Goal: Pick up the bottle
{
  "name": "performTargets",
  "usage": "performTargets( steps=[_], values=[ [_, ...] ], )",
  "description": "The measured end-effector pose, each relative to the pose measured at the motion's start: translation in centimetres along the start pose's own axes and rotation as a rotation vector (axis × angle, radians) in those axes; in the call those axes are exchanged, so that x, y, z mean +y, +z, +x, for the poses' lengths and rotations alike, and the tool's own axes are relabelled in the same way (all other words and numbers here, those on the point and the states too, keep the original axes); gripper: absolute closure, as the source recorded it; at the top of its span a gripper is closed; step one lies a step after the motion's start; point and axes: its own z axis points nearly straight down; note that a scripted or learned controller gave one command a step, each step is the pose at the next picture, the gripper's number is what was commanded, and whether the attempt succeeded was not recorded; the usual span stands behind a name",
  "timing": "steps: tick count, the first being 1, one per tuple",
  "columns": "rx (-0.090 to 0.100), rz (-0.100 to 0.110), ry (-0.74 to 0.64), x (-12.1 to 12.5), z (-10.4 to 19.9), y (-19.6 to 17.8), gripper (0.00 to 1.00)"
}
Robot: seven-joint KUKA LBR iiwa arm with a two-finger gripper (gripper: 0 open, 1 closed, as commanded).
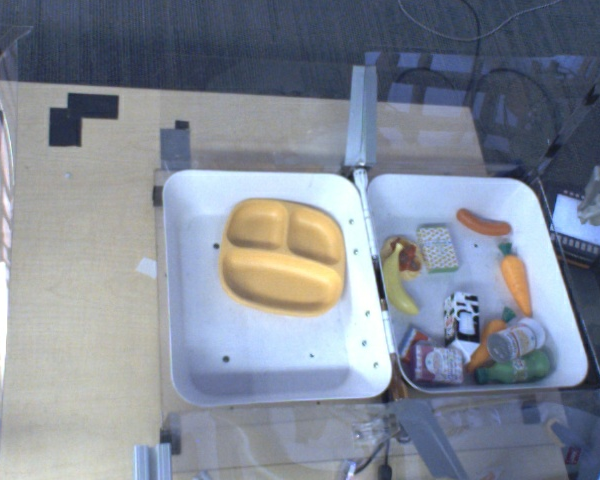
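The bottle (517, 370) is dark green and lies on its side in the front right corner of the right bin (540, 208). A silver can (515, 341) rests against its upper side, partly covering it. An orange piece (488, 334) and a red packet (438, 363) lie just to its left.
The right bin also holds a black-and-white carton (462, 316), a carrot (516, 280), a sausage (483, 223), a banana (398, 286) and a checked green block (437, 248). A yellow divided plate (282, 254) sits in the left bin (195, 298). A metal divider (360, 118) runs between the bins.
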Motion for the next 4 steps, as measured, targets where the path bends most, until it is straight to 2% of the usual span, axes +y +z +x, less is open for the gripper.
performTargets(
  steps=[1,2,3,4],
  values=[
    [0.001,0.002,0.206,1.2,11.0,-6.8,1.00],
    [0.000,0.003,0.712,9.4,14.4,-6.6,1.00],
    [-0.002,0.008,0.802,9.1,13.4,3.6,1.00],
    [-0.002,0.009,0.697,5.5,10.6,14.6,1.00]
  ],
)
